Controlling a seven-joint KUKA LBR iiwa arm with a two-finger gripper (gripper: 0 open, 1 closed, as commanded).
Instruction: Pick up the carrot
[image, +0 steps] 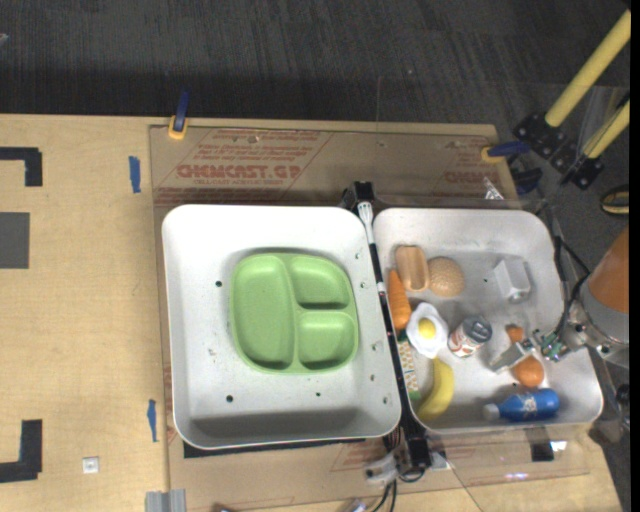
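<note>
Bins: two white ones on the tabletop (80, 350). Left bin (190, 330) holds one green divided plate (295, 310). Right bin (480, 228) holds one carrot (399, 300) against its left wall, one banana (437, 388), one blue bottle (523, 405). Claw (535, 345) hangs near the right wall; its spread cannot be told. Cardboard (240, 160) reads "CHEMCAST GP".

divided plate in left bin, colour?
Light green; the divided plate shows best in the camera view, in the left bin.

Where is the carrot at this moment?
The carrot lies in the right bin, along its left wall, just below the bread roll and beside the fried egg.
</note>
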